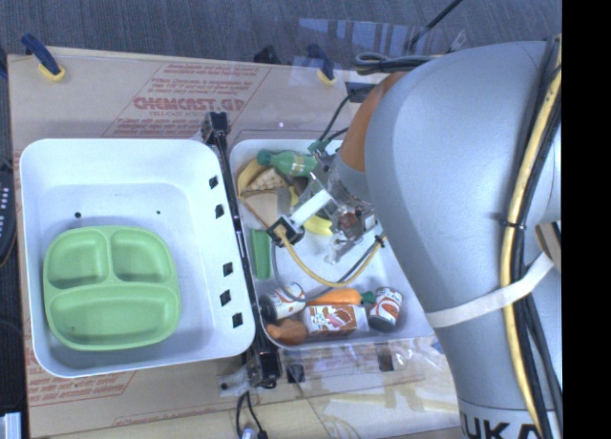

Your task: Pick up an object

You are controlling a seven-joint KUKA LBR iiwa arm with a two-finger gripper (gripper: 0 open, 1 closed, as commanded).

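Note:
The right bin [310,275] holds a heap of small things. At its far end lie a green bottle [284,162], a yellow banana [249,176] and a tan wedge of bread [266,202]. A green stick [261,254] lies along its left wall. Near the front edge sit an orange carrot [341,297], an orange-labelled carton [334,319], a red and white can [387,308] and a brown sausage [289,334]. My gripper [346,223] is down in the middle of this bin, just right of a small yellow piece [320,228]. The arm hides the bin's right half.
The left bin [115,175] holds a green divided plate [111,286] at its near left. A black clamp strip [229,227] runs between the two bins. The grey arm [458,218] looms over the right side of the bench.

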